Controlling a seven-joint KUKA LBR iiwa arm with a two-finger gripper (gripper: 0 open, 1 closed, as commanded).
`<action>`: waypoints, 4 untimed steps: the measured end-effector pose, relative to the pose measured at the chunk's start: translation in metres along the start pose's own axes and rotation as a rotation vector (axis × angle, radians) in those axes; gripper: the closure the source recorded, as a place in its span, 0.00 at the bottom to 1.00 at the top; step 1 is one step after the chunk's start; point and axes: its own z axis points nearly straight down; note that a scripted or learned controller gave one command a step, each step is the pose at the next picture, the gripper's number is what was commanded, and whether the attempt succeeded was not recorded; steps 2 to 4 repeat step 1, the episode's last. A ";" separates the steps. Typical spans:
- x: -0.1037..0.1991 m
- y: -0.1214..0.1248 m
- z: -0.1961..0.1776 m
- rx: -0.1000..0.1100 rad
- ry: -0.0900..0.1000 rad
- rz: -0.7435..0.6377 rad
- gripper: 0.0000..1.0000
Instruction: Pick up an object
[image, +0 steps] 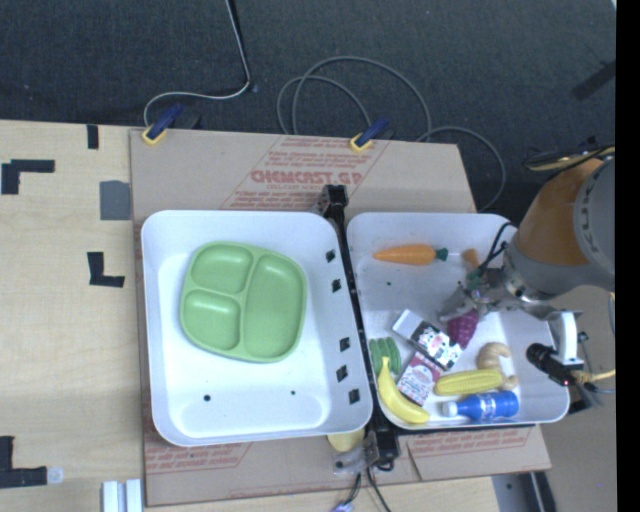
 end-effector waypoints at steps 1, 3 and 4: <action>0.097 0.033 0.004 0.007 0.012 -0.011 1.00; 0.097 0.033 0.004 0.007 0.012 -0.011 1.00; 0.097 0.033 0.004 0.007 0.012 -0.011 1.00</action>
